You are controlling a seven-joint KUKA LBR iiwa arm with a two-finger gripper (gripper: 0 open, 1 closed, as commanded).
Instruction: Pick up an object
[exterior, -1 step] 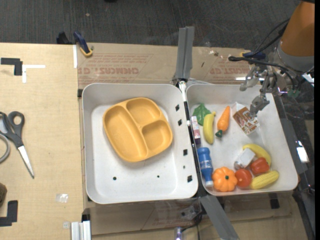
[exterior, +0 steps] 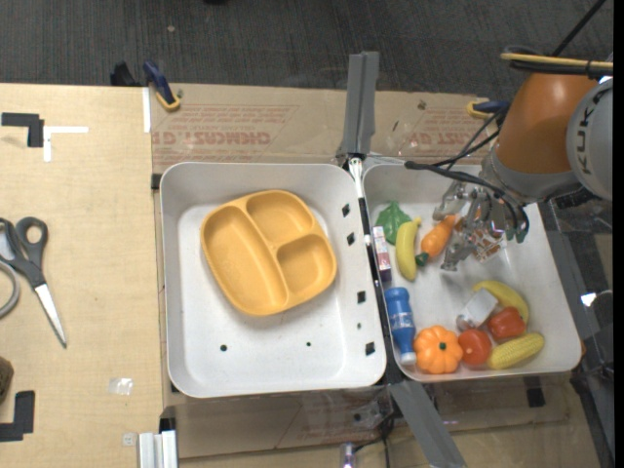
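From my feed I see the arm reaching in from the right over the right bin, its orange band above the wrist. The gripper hangs low over the upper middle of that bin, in a tangle of metal and cable that blurs together, so I cannot tell how it is set or whether it has anything.

A small carrot lies just to the left of the gripper, possibly touching it; the view is too cluttered for me to be sure. Left of the carrot sits a yellow banana, with a green leafy piece above it. Along the bin's left wall I see a white tube and a blue bottle. Toward the front lie an orange pumpkin, a red tomato, a red pepper, a corn cob and a second banana.

The left bin holds a yellow divided plate. Scissors lie on the bench at far left.
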